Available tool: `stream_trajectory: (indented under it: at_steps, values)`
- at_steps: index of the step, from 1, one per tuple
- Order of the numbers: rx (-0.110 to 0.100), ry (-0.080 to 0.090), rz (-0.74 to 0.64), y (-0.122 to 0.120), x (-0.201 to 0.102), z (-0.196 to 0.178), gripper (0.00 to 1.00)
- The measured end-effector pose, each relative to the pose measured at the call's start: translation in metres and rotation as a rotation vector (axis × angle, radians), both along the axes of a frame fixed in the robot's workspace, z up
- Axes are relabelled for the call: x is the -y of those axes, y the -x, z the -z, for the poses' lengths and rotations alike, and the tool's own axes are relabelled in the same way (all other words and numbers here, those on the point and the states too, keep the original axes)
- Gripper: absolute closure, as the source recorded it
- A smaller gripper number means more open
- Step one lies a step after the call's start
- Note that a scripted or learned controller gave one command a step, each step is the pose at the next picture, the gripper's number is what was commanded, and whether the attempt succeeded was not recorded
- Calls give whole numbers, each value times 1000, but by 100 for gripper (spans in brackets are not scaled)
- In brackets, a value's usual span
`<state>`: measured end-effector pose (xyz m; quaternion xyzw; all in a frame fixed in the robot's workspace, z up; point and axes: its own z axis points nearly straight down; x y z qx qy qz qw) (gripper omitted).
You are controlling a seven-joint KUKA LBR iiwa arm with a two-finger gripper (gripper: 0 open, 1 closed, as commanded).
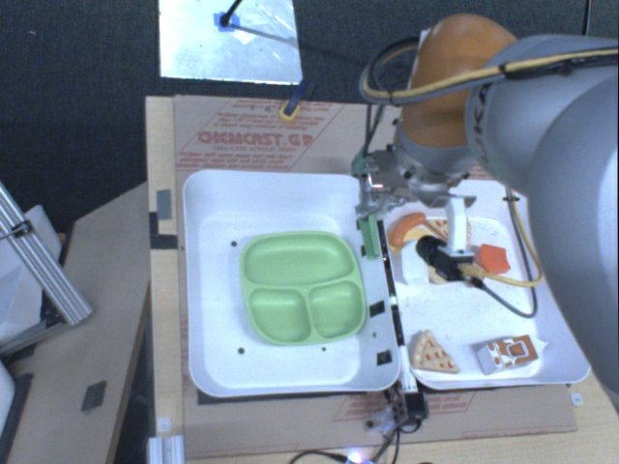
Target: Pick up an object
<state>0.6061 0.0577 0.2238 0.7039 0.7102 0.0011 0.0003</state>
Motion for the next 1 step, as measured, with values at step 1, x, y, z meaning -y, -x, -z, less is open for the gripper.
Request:
stream_trajectory:
  at_steps: [1]
  values:
    - [0, 0, 1, -15, -34, 9, 100]
